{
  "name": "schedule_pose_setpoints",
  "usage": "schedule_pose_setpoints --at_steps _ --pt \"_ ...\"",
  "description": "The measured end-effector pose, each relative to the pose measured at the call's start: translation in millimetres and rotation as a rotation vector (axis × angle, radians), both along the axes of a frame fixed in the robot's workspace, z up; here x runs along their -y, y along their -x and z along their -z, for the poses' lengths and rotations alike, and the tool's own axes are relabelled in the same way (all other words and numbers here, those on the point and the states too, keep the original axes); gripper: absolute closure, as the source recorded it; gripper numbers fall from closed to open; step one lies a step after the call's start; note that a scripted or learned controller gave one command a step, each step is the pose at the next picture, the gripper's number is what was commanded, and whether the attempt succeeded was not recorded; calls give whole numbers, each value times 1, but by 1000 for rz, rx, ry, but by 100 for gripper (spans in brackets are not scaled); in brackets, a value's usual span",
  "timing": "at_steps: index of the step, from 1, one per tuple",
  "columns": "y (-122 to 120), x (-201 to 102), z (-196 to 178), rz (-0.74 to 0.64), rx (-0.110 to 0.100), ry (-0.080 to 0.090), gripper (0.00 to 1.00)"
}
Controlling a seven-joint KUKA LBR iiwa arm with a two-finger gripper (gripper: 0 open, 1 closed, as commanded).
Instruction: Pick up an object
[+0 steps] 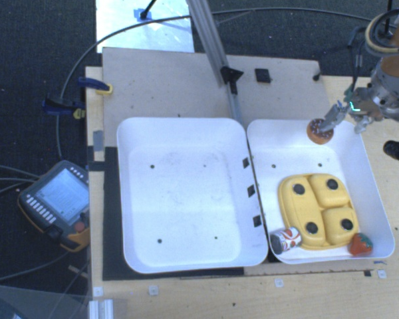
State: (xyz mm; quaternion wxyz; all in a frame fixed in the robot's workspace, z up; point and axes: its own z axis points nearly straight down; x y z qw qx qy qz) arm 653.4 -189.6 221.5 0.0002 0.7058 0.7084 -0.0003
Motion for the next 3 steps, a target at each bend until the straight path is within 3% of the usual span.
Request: schedule_pose_setpoints --at_steps 1,3 --pt "-1 0 -1 0 2 0 0" --pt "0 2 101 1 -1 0 0"
